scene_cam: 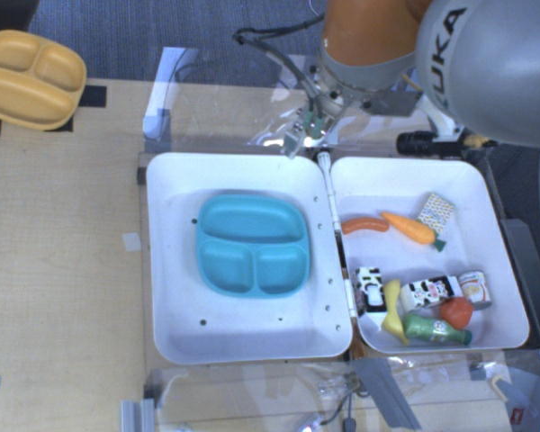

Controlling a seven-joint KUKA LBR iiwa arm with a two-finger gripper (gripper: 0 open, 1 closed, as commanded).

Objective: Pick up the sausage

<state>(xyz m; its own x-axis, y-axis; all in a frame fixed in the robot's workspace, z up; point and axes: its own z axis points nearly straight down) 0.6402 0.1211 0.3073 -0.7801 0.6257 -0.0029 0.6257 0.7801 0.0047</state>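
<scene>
The sausage, a short reddish-orange link, lies in the right bin near its left wall, its right end next to a carrot. My gripper hangs beyond the back edge of the bins, near the seam between them, under the orange wrist band. It sits well behind and left of the sausage, apart from it, and I see nothing held in it.
A blue divided plate lies in the left bin. The right bin also holds a patterned packet, a cow-print carton, a banana, a green bottle, a tomato and a small can. A yellow tray rests far left.
</scene>
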